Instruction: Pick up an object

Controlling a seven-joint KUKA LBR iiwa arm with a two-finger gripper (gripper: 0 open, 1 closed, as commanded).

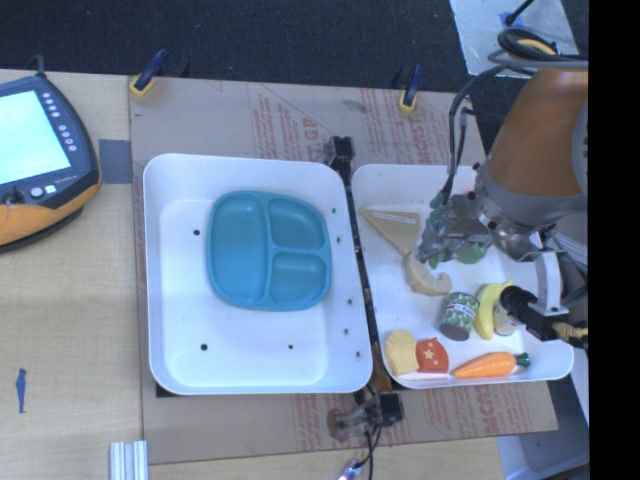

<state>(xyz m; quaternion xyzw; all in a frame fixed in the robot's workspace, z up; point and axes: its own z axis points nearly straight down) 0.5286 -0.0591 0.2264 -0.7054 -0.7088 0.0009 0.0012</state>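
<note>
The gripper (440, 246) hangs low in the right bin (385, 183), just above the beige piece (427, 276); whether its fingers are open cannot be told; the arm should descend straight, close firmly, then lift slowly, clear of the can (459, 315).

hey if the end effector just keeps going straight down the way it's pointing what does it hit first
Probably the green object lying just under the end effector in the right bin, or the bin floor beside it. The pale curved piece lies close by, but depth is hard to judge from this slanted view.
</note>
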